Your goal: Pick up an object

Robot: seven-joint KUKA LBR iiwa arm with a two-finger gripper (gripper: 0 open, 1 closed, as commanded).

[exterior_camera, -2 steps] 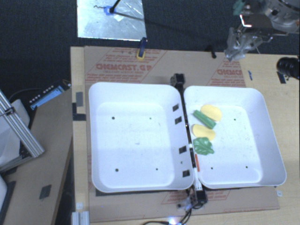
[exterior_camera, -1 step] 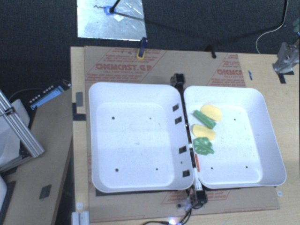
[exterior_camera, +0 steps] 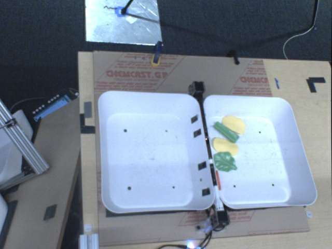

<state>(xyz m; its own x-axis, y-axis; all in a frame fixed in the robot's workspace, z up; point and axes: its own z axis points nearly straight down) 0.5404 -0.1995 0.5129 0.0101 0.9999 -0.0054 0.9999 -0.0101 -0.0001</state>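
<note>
In the right bin [exterior_camera: 290,139], near its left wall, several small objects lie in a column. A round yellow piece [exterior_camera: 234,124] is at the top. A long green piece [exterior_camera: 226,132] lies slanted just below it, touching it. A second yellow piece [exterior_camera: 225,146] comes under that, and a leafy green piece [exterior_camera: 225,162] sits at the bottom.
The left bin [exterior_camera: 150,149] stands beside the right one, joined along a black clipped seam [exterior_camera: 205,144]. Both rest on a cardboard-covered bench [exterior_camera: 176,71]. A metal plate [exterior_camera: 123,14] lies on the dark floor behind. An aluminium frame [exterior_camera: 21,144] stands at the left.
</note>
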